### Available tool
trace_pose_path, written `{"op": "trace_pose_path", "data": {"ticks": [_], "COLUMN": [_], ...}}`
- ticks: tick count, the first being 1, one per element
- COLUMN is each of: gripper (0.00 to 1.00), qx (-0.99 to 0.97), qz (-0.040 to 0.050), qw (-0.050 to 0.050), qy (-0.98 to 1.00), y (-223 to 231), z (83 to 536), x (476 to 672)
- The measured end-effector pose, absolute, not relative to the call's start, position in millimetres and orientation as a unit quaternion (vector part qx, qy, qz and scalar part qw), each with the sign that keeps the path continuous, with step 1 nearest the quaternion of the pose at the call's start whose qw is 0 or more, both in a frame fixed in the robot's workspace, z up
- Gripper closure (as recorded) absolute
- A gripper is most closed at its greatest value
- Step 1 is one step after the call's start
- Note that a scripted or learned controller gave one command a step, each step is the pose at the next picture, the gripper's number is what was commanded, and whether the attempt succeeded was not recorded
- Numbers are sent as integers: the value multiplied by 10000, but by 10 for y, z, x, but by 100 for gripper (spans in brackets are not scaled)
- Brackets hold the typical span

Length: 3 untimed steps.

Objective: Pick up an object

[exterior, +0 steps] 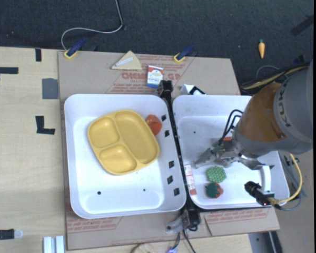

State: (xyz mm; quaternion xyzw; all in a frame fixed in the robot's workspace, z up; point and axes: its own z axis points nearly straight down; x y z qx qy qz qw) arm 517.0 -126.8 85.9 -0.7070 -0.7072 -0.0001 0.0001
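Observation:
My gripper (213,154) hangs low in the right bin (200,117), its metal fingers pointing left toward the bin's middle. Just below it lies a green dotted ball (216,173), close to the fingers but apart from them. A small orange and green toy (214,190) rests nearer the bin's front wall. In the left bin (76,152) sits a yellow divided plate (124,141), with a red-orange object (154,124) beside its right rim. Nothing shows between the fingers.
A black divider (171,141) runs between the two bins. A small red and white box (155,76) and a tan wedge (128,61) lie on the cardboard behind the bins. The arm's orange band (260,115) covers the right bin's right side.

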Motion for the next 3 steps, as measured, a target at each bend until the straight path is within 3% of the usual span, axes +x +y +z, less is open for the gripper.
{"op": "trace_pose_path", "data": {"ticks": [1,2,3], "gripper": [0,100,100], "qx": [-7068,-7071,-7059], "qz": [-14,-10,-4], "qw": [-27,-27,4], "qy": [-7074,-7071,-7083], "y": [-1272,-1276,-418], "z": [863,956,1844], "x": [4855,4855,5262]}}
